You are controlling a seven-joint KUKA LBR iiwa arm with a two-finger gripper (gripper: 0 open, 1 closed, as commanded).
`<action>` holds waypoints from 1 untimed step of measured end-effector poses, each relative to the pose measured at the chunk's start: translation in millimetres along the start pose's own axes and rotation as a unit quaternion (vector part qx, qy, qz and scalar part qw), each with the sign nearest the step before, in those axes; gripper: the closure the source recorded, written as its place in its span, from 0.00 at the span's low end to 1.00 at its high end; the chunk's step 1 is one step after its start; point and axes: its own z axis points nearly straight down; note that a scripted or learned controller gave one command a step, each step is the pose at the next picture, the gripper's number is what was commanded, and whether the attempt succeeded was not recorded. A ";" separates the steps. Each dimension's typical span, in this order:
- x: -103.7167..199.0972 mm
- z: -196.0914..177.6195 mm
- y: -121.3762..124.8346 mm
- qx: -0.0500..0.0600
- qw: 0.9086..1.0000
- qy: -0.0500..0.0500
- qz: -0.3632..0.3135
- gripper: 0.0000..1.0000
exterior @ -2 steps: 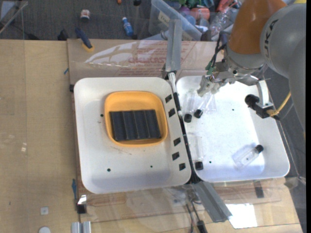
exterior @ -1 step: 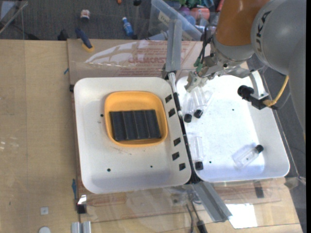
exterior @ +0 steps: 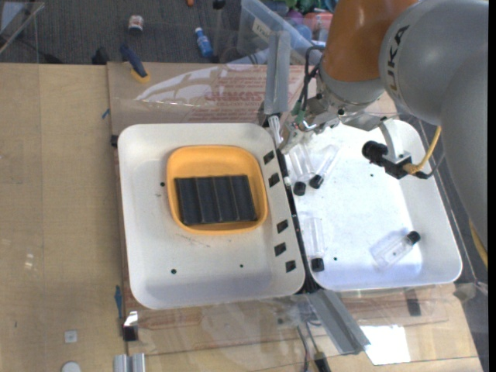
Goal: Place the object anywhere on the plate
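Clear vials with black caps lay scattered in the right bin (exterior: 434, 231), and we counted them as the loose objects for the task: a pair (exterior: 308, 163) close together by the bin's upper left corner, a single vial (exterior: 313, 239) along the left wall lower down, and another vial (exterior: 391, 247) lying at a slant near the lower right corner. We saw the orange plate (exterior: 180, 161) in the left bin (exterior: 139, 208), sitting toward the bin's upper middle, well apart from every vial. A dark ribbed slab (exterior: 215, 200) lay flat on the plate and covered most of its floor. The grey arm (exterior: 434, 45) came in from the right, its orange band (exterior: 360, 29) above the upper left corner of the right bin. The hand (exterior: 304, 124) showed beneath the wrist, just above the pair of vials, but the wrist hid most of it and we could not tell whether it was apart or together, nor whether it touched anything. A black fitting (exterior: 377, 153) on a yellow cable hung beside the arm over the right bin. Both bins rested side by side on the wooden counter (exterior: 54, 169), and a clear tub (exterior: 271, 10) of colourful things stood beyond them.
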 end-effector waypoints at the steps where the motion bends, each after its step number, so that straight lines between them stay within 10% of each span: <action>1: 0.0 -0.3 0.1 0.000 1.000 0.000 0.000 0.00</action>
